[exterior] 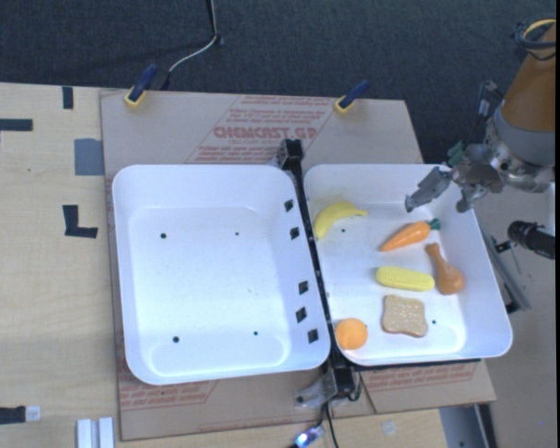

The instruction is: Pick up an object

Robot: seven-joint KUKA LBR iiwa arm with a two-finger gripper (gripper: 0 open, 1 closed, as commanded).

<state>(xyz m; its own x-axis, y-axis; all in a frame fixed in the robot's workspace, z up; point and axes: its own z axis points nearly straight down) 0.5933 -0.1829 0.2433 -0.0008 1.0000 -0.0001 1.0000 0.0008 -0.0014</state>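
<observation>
The right bin (476,343) holds several toy foods: a yellow banana (338,217), an orange carrot (407,235), a brown drumstick (443,270), a corn cob (404,278), a slice of bread (404,316) and an orange (352,333). My gripper (445,191) hovers over the bin's far right corner, just above and to the right of the carrot. Its fingers (427,190) are spread open with nothing between them.
The left bin (131,250) lies beside the right one, with a black divider (303,250) where they meet. Both bins rest on a cardboard sheet (252,129) held by yellow and blue clamps (140,84). A cable (205,35) runs across the dark floor behind.
</observation>
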